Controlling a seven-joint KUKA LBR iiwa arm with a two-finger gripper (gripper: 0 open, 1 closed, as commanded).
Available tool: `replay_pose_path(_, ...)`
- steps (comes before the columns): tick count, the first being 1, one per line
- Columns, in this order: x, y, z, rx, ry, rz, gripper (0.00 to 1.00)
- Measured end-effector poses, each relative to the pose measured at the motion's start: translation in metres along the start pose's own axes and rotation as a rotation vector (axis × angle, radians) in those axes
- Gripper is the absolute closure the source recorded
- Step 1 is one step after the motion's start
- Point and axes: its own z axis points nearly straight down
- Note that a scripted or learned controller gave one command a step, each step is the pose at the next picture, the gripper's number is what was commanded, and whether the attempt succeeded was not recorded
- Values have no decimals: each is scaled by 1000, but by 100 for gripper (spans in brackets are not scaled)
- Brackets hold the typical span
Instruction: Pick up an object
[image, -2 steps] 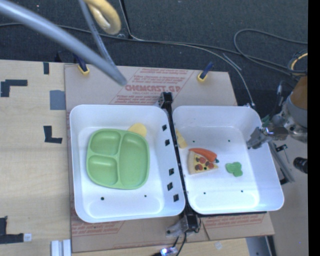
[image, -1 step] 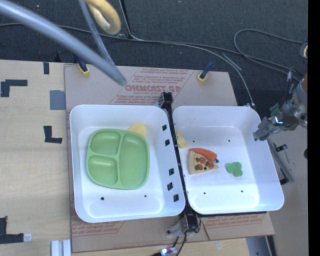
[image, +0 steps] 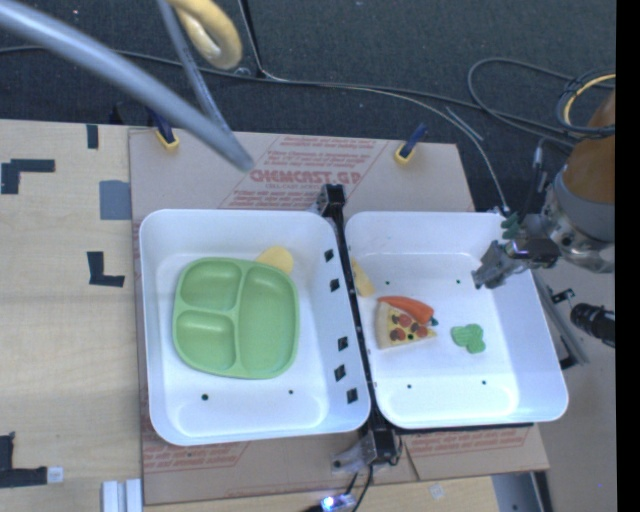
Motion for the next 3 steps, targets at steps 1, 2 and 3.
replay_pose_path(1,49,-7,1,1,0,0,100)
replay_pose_path(2,105,-11,24,2,0,0,100)
replay_pose_path(3,150,-18,27,2,0,0,100)
